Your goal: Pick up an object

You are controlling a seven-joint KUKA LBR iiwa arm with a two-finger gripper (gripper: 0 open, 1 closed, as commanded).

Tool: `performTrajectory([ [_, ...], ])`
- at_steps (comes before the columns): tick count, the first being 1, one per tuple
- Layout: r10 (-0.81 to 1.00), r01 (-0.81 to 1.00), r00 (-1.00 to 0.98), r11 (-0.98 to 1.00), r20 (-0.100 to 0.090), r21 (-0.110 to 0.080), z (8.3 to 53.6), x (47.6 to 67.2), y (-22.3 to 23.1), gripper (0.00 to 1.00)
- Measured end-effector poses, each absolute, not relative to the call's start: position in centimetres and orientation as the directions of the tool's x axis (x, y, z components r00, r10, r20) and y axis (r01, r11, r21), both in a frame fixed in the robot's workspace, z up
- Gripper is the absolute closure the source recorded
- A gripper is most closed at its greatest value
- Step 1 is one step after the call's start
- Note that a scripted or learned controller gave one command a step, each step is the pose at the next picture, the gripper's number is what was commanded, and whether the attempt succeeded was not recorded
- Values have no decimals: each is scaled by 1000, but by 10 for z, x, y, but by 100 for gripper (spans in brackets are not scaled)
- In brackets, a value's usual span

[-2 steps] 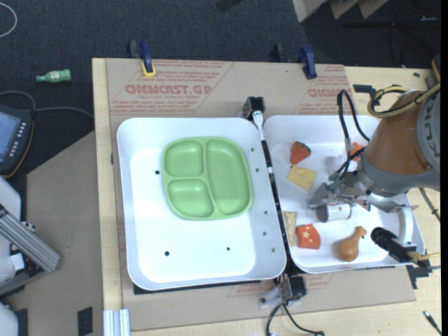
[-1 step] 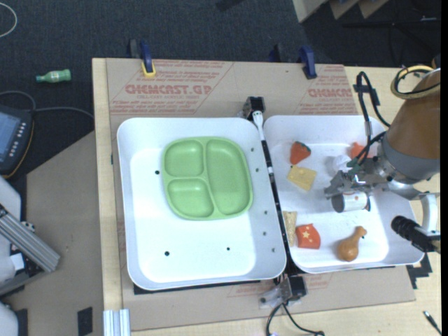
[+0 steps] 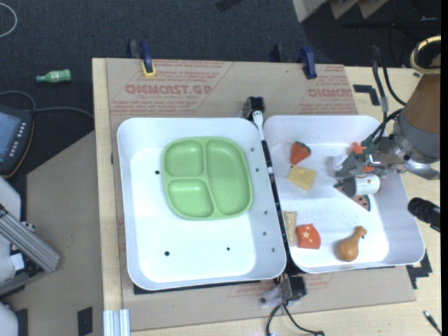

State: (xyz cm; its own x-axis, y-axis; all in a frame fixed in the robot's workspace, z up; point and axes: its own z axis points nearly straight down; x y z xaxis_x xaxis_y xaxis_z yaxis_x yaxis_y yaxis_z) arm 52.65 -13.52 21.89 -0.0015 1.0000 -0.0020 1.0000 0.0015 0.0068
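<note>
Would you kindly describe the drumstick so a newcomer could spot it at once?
Look in the right bin, at its near edge. The drumstick lies there, right of a red block; it alone is brown, with a round end and a thin handle.

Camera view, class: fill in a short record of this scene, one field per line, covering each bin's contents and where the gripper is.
left bin: green divided plate
right bin: strawberry, yellow cheese wedge, red block, chicken drumstick, cracker
gripper: over the right bin, right of the cheese wedge
gripper fingers: cannot tell
under the bins: cardboard sheet
</note>
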Motion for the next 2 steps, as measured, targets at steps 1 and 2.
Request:
performTrajectory([
  [1,1000,1000,-1,1,-1,3,225,527,-135,100],
  [2,1000,1000,-7,7,0,5,234,563,-88,100],
])
